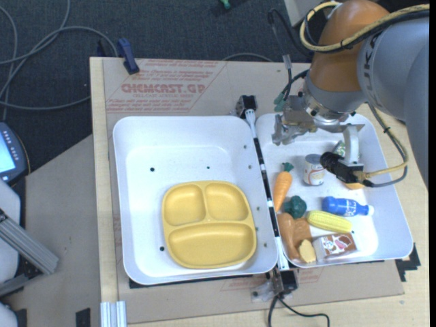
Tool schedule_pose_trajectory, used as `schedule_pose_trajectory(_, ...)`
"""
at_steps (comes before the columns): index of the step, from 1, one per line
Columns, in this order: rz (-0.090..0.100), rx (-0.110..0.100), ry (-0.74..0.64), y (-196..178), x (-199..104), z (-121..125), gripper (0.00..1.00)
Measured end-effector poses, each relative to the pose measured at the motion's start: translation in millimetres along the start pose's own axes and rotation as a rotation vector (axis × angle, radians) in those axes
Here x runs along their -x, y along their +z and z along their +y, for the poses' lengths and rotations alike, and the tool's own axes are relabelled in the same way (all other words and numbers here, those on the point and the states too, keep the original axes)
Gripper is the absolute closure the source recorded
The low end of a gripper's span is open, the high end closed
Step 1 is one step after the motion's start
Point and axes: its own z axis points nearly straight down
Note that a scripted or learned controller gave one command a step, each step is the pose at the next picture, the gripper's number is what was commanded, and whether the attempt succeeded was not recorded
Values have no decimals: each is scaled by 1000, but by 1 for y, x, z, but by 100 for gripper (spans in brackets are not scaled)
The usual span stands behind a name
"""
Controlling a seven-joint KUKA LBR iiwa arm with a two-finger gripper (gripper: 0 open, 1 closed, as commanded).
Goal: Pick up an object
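The gripper (293, 129) hangs at the right bin's (392, 230) upper edge (its state I cannot tell); descend squarely over the carrot (282, 184).

Left bin (136, 148): I see open floor behind yellow plate (208, 223). Right bin (388, 203): toys crowd near half — carrot (282, 186), corn (330, 221), bottle (346, 206); arm (354, 46) overhangs far half.

Dark carpet floor (170, 19), loose cables (41, 53) across it; plywood bench (102, 182).
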Motion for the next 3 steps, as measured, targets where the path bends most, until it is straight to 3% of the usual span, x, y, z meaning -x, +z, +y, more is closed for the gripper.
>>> schedule_pose_trajectory(1, -3, -5, 6, 6, 5, 1, 0)
schedule_pose_trajectory(2, -3, -9, 13, -16, 61, -66, 0)
schedule_pose_trajectory(3, -2, 10, 6, 88, 71, -65, 0)
